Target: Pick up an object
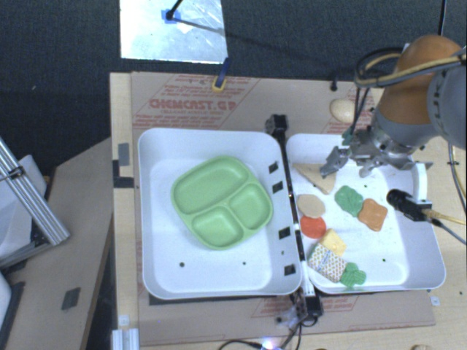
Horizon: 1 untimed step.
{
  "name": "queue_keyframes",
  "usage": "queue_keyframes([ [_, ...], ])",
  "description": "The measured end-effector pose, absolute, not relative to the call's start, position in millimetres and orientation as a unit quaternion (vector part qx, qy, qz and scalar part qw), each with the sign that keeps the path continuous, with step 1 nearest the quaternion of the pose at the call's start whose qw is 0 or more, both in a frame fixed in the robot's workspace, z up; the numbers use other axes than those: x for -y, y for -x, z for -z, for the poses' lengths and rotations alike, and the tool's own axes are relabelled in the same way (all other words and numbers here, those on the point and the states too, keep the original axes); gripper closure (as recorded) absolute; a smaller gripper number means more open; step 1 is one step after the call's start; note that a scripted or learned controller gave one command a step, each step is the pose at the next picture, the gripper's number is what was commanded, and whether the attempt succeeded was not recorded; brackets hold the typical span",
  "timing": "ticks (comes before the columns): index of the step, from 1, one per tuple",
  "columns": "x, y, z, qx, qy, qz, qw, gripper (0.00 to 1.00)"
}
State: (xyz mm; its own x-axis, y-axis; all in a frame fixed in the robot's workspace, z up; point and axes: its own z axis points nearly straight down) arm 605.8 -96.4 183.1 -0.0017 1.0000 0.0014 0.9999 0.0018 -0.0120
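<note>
The arm (427, 86) comes in at the upper right of the frame and is cut off by the right edge. Its bulk hides the far right corner of the right bin (423, 265). The gripper (350, 165) hangs over the upper part of that bin. Its two fingers seem to stand apart with nothing between them, though the slant of the view makes this hard to judge.

Just left of the gripper lies a tan wedge (314, 175), flat on the bin floor near the inner wall, its right end running under the gripper so that its full shape is not clear. Below it, down the left side of the bin, come a tan oval piece (311, 205), a red disc (313, 227) touching it, a yellow block (335, 240), a speckled packet (326, 264) and a small green piece (354, 275) at the lower edge. In the middle of the bin a green lumpy piece (349, 200) lies just beside an orange piece (373, 214). These are too small to name more closely.

The left bin (157, 268) holds a green divided plate (221, 201), tilted in the frame. A pale egg-shaped thing (341, 110) rests on the bench above the right bin, partly behind the arm's cables.
</note>
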Motion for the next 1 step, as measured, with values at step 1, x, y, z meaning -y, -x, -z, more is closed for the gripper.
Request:
queue_keyframes([
  [1,96.1,-608.3,-191.1,0.708,0.706,0.0005,0.0,0.0],
])
